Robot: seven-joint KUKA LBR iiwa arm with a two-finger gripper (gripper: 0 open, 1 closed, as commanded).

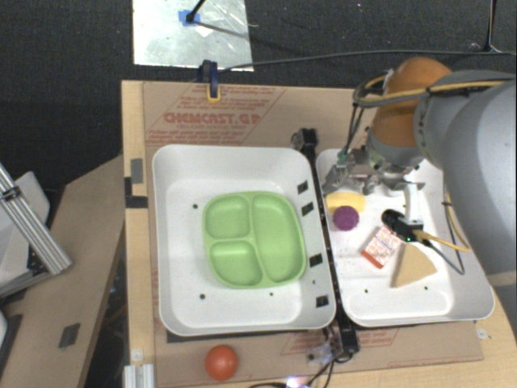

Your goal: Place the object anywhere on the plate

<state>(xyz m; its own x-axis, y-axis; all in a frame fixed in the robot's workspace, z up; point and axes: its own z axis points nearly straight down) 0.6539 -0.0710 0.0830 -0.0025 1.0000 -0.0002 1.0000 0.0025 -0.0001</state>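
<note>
Two white bins sat on your worktop [89, 217]. One green plate [254, 241], three compartments, lay in the left bin [182, 176]. In the bin right of the plate [460, 297]: one yellow lump [343, 201], one purple ball [346, 217], one red-and-white packet [380, 246] with print too small to read, and one tan wedge [414, 267]. The gripper [355, 172] hung over the yellow lump and part-hid it; you could not tell its grip. One orange ball [221, 362] lay below the plate, outside the bins. The cardboard [218, 115] read "CHEMCAST GP".

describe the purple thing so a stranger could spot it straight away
Go to the right-hand white bin, beside the one holding the green plate. Near its left wall, next to a yellow object, sits a small round ball; it is the only purple thing there.
</note>
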